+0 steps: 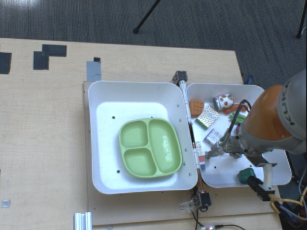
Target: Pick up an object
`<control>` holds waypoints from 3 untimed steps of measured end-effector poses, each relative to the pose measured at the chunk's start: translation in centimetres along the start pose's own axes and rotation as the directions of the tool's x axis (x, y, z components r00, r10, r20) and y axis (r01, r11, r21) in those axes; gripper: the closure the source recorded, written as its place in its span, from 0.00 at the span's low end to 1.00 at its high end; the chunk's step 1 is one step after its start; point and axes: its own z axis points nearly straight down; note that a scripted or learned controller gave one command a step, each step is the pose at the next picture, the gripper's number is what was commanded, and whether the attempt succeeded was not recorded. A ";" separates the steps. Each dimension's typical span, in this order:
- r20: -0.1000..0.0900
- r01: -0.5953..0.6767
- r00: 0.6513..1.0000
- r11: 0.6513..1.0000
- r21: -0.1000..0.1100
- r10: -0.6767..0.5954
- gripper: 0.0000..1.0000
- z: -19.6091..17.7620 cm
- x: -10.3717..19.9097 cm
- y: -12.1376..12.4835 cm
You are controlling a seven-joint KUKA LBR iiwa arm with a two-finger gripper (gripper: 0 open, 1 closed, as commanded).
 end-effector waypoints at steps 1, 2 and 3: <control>0.000 0.003 1.000 1.000 0.004 -0.003 0.00 -4.5 1.0 -0.1; 0.004 -0.002 1.000 1.000 -0.001 0.002 0.00 -0.1 1.1 0.0; 0.000 0.003 1.000 1.000 0.003 -0.003 0.00 -7.3 -0.1 -0.1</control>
